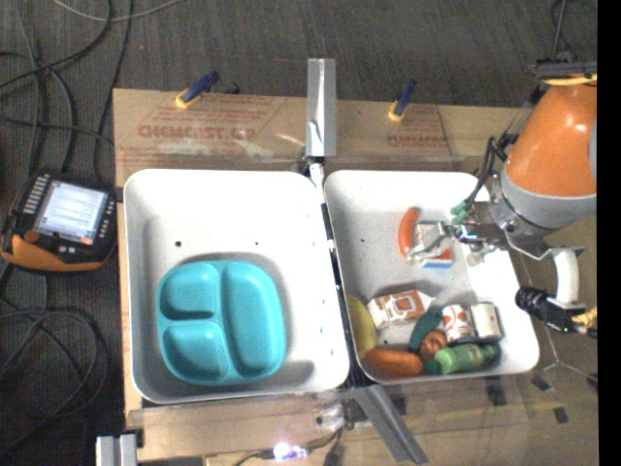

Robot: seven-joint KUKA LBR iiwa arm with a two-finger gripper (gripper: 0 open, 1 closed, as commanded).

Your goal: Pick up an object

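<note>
- Gripper point(434, 244) of mine sits in the right bin point(369, 202), toward that bin's 12 o'clock half; whether it is apart or together, I cannot tell.
- At its 10 o'clock, touching or just beside it, lies an orange oblong piece point(408, 231); its long axis runs roughly 12 to 6 o'clock, slightly tilted; I cannot tell whether I hold it.
- Along the bin's 6 o'clock edge a heap lies packed together: a yellow rounded piece point(360, 322), a white and orange carton point(400, 308), a shiny can point(473, 320), a green bottle point(464, 358) lying on its side, a brown-orange oval piece point(393, 362).
- Left bin point(146, 212) bears a smooth teal divided plate point(223, 318) with rounded corners, toward its 6 o'clock side.
</note>
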